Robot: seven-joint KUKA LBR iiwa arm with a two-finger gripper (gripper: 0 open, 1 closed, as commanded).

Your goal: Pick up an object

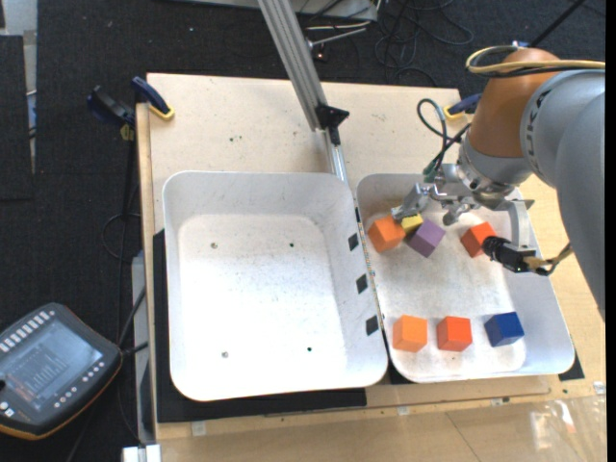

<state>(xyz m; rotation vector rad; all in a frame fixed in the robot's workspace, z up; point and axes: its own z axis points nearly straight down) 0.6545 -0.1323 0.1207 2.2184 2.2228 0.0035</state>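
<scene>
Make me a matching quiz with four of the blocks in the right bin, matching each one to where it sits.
Things:
1. blue block
2. purple block
3. yellow block
4. red block

Places:
A. between an orange block and the blue one, front row
B. front right corner
C. wedged between the upper orange block and the purple one
D. just below the end effector

Pairs: 1-B, 2-D, 3-C, 4-A

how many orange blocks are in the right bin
4 orange blocks: one at the bin's upper left beside the purple block, one under the gripper's right side, and two along the near edge, left of the blue cube. The arm may hide more.
</scene>
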